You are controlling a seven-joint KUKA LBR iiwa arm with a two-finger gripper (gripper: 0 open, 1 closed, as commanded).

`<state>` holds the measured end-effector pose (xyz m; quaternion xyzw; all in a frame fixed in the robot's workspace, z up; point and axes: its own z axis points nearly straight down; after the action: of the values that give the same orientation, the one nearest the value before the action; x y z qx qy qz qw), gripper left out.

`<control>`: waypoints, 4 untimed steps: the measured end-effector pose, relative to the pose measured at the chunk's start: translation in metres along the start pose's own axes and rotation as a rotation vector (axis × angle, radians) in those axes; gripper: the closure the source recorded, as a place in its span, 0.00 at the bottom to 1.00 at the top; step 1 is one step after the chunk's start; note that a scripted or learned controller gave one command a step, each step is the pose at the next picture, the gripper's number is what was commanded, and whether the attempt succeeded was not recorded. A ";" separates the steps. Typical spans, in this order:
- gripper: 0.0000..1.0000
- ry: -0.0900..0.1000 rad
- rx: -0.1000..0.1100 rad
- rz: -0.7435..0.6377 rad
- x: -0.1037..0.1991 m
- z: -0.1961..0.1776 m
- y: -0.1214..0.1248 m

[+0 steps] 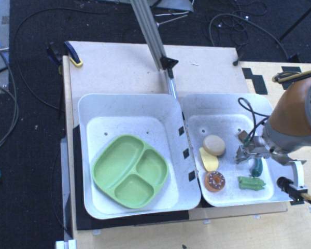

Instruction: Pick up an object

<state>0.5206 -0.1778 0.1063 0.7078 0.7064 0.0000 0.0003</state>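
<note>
Objects to pick: a beige rounded bun-like piece (214, 144), a yellow soft wedge (209, 160), a brown frosted doughnut with sprinkles (215, 181), a green leafy toy vegetable (251, 183) and a small teal curved piece (257, 166), all in the right white bin (225, 110).
Layout: bun, wedge and doughnut run in a touching column near the bin's left wall; the green vegetable lies near the front right, the teal piece just above it.
End effector (243, 152): low in the right bin, just beside the teal piece; whether it is clenched or released cannot be told.
Arm (293, 118): grey with an orange band, entering from the right.
Left white bin (93, 110): holds a light green three-compartment plastic tray (130, 170).
Desk (119, 69): pale, carrying both bins.
</note>
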 end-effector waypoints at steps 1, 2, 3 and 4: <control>1.00 -0.002 -0.004 -0.004 -0.002 -0.063 0.003; 1.00 -0.002 -0.005 -0.005 0.001 -0.106 0.008; 1.00 -0.002 -0.006 -0.005 0.003 -0.165 0.001; 1.00 -0.002 -0.004 -0.005 0.003 -0.195 0.002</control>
<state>0.5229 -0.1746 0.3011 0.7059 0.7083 0.0008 0.0025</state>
